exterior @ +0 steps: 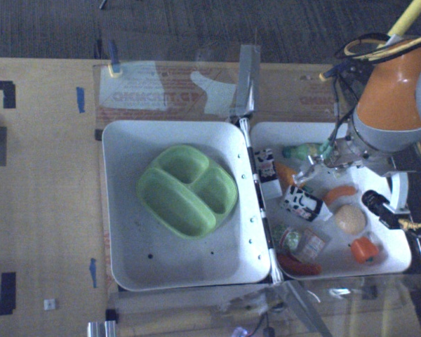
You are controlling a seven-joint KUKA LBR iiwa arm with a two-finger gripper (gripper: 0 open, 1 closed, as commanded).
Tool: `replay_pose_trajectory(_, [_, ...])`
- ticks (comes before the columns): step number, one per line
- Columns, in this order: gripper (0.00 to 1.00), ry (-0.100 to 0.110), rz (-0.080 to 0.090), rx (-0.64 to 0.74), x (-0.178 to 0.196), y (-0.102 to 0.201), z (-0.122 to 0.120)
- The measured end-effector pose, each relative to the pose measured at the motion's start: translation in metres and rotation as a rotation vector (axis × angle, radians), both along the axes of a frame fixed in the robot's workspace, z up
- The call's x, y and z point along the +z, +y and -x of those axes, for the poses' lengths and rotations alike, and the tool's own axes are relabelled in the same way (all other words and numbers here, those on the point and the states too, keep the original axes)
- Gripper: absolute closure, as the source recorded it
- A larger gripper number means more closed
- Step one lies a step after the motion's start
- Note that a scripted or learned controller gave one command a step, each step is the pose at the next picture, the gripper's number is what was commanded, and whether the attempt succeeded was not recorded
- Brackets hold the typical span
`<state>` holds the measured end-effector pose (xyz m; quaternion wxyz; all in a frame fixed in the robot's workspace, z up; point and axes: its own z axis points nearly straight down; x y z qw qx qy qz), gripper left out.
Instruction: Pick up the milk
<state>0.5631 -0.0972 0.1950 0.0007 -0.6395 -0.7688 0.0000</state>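
Nearest the desk's front edge, along the front wall of the right bin (400,262), a red pepper-like piece (299,265) is seen lying, with a clear wrapped packet (303,243) just behind it and a small orange-red block (363,249) toward the bin's right front corner. A round beige bun-like item (349,220) is found a little further back.

In the middle of the right bin the milk (301,202) is seen: a small carton in black-and-white cow pattern, lying tipped on its side. Its long axis is judged to run slantwise, from the bin's left side toward its front right. An orange carrot-like piece (339,193) is seen just beside it on the right. A second cow-patterned carton (265,164) is seen further back, against the bin's left wall.

The tool (316,166) is placed behind the milk and slightly to its right, above the bin's rear half. Whether its fingers are parted or closed cannot be told; nothing can be said to be held. The milk therefore lies forward and a little left of the tool, and the coming move is judged to call for a short travel toward the desk's front edge, then a descent.

In the left bin (119,188) a green divided tray (187,189) is seen.
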Motion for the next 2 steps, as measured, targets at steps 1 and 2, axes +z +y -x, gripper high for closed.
replay_pose_trajectory(1, [0.0, -0.007, 0.002, 0.194, -0.099, -0.001, 0.033])
replay_pose_trajectory(2, [1.0, -0.013, 0.004, 0.193, -0.088, -0.001, 0.031])
